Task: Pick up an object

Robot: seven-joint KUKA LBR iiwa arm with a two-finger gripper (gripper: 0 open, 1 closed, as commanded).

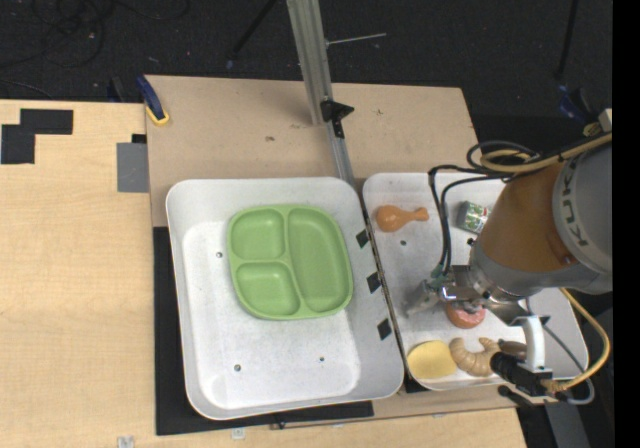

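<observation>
At the near edge of the right bin (392, 236) lies a yellow piece (431, 361), flat and rounded. Just beside it, on its right, lies a tan curved piece (474, 357); I cannot tell if the two touch. A little farther in lies a red round piece (465, 315), partly covered by the wrist of the arm (530, 231). The gripper (440, 292) is low over the floor of this bin, just to the left of the red round piece. The piece is beside the gripper, very close, and nothing is seen held in it. Whether the gripper is open or closed I cannot tell, because its parts are small and blurred. The left bin (200, 336) holds a green plate (290, 261) with three compartments, well apart from the gripper. Farther back in the right bin lie an orange drumstick-shaped toy (398, 217), near the wall between the bins, and a small green and white object (471, 215), close to the arm. Beyond both bins a metal post (305, 46) stands on the bench (400, 126).
</observation>
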